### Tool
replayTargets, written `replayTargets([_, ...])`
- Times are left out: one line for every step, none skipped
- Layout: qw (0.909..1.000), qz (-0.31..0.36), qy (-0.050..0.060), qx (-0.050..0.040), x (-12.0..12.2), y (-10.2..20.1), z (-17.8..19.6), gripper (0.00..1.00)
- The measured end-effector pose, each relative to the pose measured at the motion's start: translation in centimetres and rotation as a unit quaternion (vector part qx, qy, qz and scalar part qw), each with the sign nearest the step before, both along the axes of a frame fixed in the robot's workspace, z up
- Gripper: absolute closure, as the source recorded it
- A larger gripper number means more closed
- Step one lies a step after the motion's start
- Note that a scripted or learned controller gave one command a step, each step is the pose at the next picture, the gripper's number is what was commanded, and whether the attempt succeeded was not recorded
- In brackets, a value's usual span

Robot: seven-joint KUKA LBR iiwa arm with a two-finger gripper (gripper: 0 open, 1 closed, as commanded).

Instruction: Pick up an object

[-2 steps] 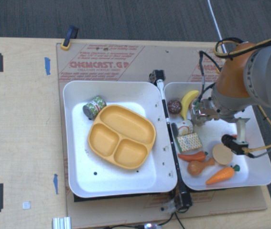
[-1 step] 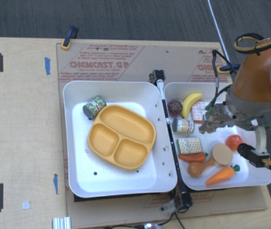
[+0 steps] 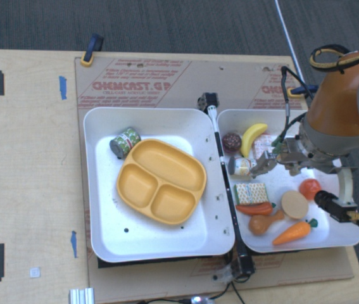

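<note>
The right bin (image 3: 350, 236) holds a yellow banana (image 3: 252, 137), a dark red round fruit (image 3: 232, 142), a small white-and-yellow jar (image 3: 242, 166), a patterned block (image 3: 251, 193), a red chili (image 3: 255, 208), a tan disc (image 3: 294, 204), a red tomato (image 3: 309, 187), an orange carrot (image 3: 292, 232) and a brown pear-shaped piece (image 3: 263, 223). My gripper (image 3: 266, 161) hangs low over the bin's upper middle, just right of the jar and below the banana. The arm covers the bin's far right part.
The left bin (image 3: 97, 189) holds a yellow three-section plate (image 3: 161, 181) and a green can (image 3: 125, 142) lying on its side at the plate's upper left. A black clamp (image 3: 208, 100) sits at the top of the rim between the bins. A cable (image 3: 287, 27) runs up behind.
</note>
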State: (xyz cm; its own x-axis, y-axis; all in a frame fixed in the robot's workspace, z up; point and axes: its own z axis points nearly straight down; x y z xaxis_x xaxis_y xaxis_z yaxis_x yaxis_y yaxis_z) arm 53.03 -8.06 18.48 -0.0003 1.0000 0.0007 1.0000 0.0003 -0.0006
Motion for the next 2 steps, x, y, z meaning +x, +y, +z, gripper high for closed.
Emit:
replayTargets([1.0000, 0.000, -0.002, -0.0012, 9.0, -5.5, -9.9, 0.00])
replayTargets([1.0000, 0.001, -0.004, -0.0021, 9.1, -5.4, -8.8, 1.00])
